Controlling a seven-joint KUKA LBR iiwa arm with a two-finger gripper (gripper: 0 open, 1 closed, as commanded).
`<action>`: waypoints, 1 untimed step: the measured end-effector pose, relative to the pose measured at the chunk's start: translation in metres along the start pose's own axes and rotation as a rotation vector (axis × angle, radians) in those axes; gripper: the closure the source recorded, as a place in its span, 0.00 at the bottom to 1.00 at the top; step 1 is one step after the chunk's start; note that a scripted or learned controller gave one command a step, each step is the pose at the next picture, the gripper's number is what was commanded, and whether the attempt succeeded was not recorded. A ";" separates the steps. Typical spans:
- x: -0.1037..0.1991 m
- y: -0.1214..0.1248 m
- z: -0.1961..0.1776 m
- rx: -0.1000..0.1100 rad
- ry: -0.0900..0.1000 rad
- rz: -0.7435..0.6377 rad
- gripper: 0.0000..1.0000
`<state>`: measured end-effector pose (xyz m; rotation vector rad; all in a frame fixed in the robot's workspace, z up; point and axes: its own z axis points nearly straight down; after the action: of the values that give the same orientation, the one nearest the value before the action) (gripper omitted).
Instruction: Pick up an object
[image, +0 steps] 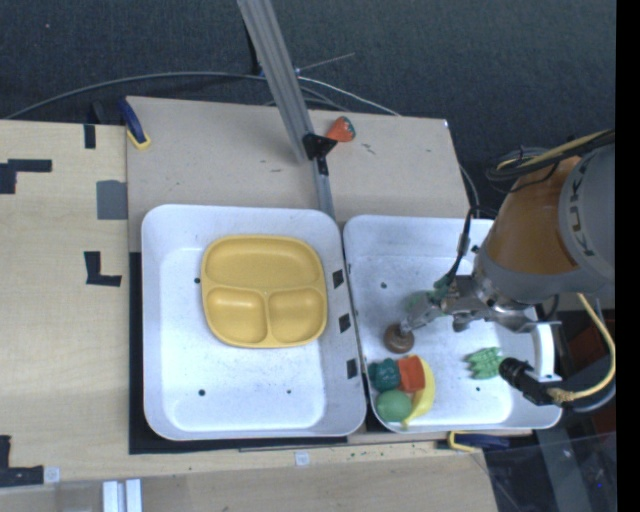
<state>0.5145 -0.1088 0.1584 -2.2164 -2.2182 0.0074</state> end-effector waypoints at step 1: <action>-0.001 -0.001 0.044 0.000 0.000 0.000 0.00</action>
<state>0.5134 -0.1098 0.1146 -2.2160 -2.2183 0.0077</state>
